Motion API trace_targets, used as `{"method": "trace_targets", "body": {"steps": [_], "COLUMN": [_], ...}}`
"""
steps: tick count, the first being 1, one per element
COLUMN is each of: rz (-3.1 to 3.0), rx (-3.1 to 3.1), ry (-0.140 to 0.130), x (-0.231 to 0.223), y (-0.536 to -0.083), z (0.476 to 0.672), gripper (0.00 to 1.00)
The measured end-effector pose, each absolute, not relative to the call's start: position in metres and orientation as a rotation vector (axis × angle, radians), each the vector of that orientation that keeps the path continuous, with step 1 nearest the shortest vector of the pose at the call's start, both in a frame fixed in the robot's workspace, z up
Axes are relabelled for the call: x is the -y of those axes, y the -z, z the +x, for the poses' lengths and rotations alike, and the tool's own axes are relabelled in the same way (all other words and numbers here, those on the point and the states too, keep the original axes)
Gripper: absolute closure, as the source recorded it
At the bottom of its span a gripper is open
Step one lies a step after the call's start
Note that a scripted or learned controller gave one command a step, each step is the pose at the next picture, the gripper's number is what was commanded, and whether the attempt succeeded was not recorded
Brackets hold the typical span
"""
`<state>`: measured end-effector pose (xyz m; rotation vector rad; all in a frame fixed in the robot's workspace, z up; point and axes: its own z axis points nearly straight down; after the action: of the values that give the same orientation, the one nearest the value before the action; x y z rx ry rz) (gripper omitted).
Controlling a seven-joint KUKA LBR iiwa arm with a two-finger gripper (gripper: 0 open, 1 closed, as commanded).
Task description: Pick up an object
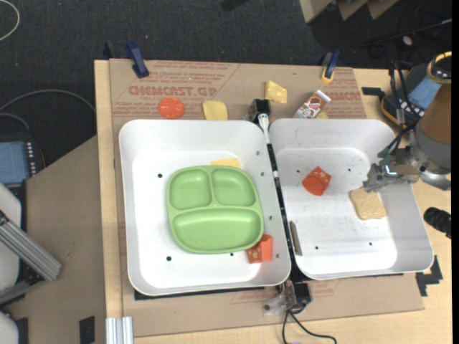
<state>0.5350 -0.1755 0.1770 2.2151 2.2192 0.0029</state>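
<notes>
Two shallow white bins sit side by side on the bench, and we take the green divided plate [214, 210] in the left bin [143, 192] as our landmark. We have just the one view, from above at a slant.

Just off the plate's lower right corner we see a small orange block [262, 249], touching or nearly touching the plate's rim. A pale yellow piece [226, 163] peeks out from behind the plate's far edge. Right of the plate, across the seam between the bins, a red-orange block [316, 180] lies in the right bin [344, 253], near its middle. Further right again, a tan, biscuit-coloured piece [368, 205] lies flat on that bin's floor.

We see the gripper [379, 178] at the far right of the plate's line, low over the right bin, just above the tan piece's upper edge. The grey arm [434, 131] slopes down to it from the right edge. We cannot tell whether its tip touches the tan piece, and we cannot tell from this angle how its tool end is set. We see nothing lifted off the bin floor.

Beyond the plate, outside the bins on the brown board [186, 84], we count an orange-red disc [171, 107], a yellow piece [214, 110], a second yellow piece [275, 92] and a small red-and-white packet [312, 106]. Two blue clamps [136, 59] grip the board's far edge.
</notes>
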Motion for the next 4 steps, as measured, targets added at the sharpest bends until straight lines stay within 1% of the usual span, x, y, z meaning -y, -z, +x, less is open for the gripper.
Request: {"method": "trace_targets", "body": {"steps": [1, 2, 3, 4], "rz": [2.215, 2.216, 2.217, 2.226], "rx": [-2.219, -2.22, -2.22, -2.232], "ry": [-0.003, -0.002, -0.001, -0.01], "x": [0.187, 0.202, 0.202, 0.216], "y": [-0.199, -0.182, -0.183, -0.082], "z": [0.552, 0.581, 0.58, 0.561], "gripper": [1.0, 1.0, 0.0, 0.0]}}
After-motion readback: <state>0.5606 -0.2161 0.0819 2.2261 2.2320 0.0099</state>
